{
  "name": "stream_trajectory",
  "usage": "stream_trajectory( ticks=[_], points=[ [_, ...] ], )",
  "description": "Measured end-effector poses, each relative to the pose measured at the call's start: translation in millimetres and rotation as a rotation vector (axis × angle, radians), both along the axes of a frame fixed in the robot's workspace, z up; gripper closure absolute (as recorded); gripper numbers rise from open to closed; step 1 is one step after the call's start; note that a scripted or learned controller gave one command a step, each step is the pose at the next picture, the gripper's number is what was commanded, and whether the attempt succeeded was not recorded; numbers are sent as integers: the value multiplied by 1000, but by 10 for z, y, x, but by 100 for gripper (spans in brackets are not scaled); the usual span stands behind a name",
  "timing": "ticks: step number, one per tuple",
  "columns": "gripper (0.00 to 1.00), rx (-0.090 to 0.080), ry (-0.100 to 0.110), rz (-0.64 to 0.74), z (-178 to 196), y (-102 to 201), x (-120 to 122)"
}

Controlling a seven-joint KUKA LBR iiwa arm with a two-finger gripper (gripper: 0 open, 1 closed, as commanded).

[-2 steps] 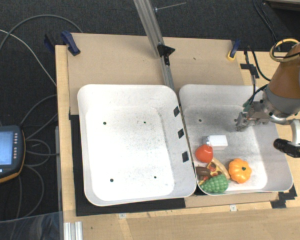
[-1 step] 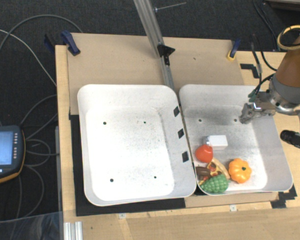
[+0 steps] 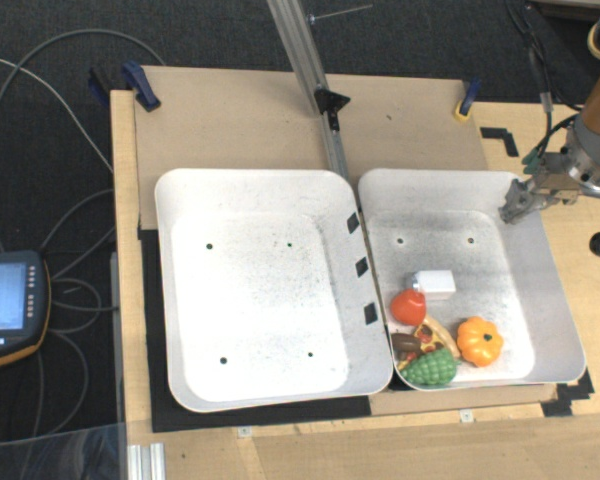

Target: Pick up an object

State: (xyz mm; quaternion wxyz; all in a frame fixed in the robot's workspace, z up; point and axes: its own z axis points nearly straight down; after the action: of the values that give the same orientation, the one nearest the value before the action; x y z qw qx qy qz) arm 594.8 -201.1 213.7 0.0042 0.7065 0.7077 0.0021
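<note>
Pincer [image 3: 517, 204] over right bin [image 3: 540, 268]; 5 objects, 2 bins.

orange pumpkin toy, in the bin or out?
In. The orange pumpkin lies inside the right bin, near its front edge, beside the green toy.

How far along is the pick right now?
Nothing looks picked yet. The gripper hovers at the right bin's upper right rim. The white block, red tomato, orange pumpkin and green bumpy toy all lie in the bin; reaching, grasping and lifting remain.
</note>
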Motion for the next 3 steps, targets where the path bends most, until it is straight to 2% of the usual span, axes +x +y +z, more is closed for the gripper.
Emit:
stream_trajectory(
  ticks=[1, 2, 3],
  points=[
    [100, 1, 1, 0, 522, -1, 16],
    [100, 4, 4, 6, 587, 552, 126],
    [100, 7, 11, 5, 526, 1145, 119]
  ],
)
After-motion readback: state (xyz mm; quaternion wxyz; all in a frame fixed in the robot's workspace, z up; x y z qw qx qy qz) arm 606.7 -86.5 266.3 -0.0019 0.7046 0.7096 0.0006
